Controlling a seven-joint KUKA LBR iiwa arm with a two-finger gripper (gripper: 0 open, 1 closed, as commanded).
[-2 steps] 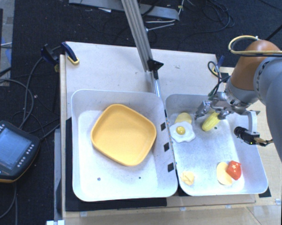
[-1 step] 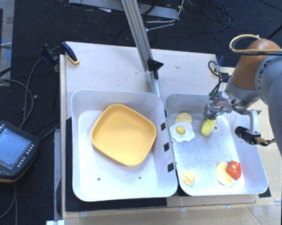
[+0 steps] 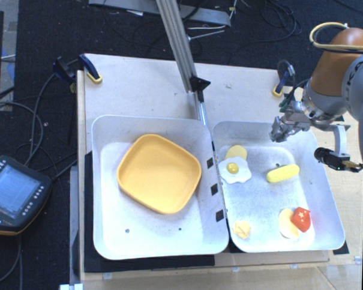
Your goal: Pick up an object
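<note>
My gripper (image 3: pixel 282 131): above the right bin's (image 3: pixel 329 196) far edge; finger state I cannot tell, too blurred.
Nearest target: yellow corn-like piece (image 3: pixel 283 173), lying flat, just below me.
Neighbours: fried egg (image 3: pixel 235 169) left of it, apart; red-topped piece (image 3: pixel 297 220) near corner.
Left bin: yellow plate (image 3: pixel 160 172).
Approach, my judgement: descend centred, span the short width, keep off the wall.

No legible text, label or number anywhere, even on the handheld pendant's screen (image 3: pixel 10 191).
</note>
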